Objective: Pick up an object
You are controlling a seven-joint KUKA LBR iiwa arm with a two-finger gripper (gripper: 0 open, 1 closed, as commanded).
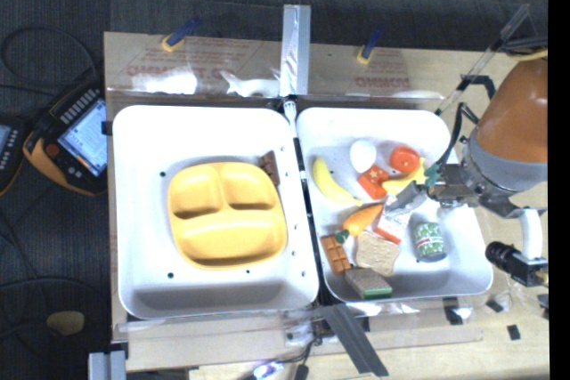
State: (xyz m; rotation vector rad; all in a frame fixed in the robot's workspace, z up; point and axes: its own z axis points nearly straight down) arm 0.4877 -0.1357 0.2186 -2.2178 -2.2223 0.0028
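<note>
Toy food pile [383, 218] is sitting in the right bin [463, 280], the gripper [405, 198] is down among it but honestly can't tell its grip, so nothing's lifted yet.

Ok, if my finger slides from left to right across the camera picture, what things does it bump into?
Handheld controller → yellow divided plate in the left bin → banana in the right bin → white egg → red tomato → green can → robot arm.
</note>
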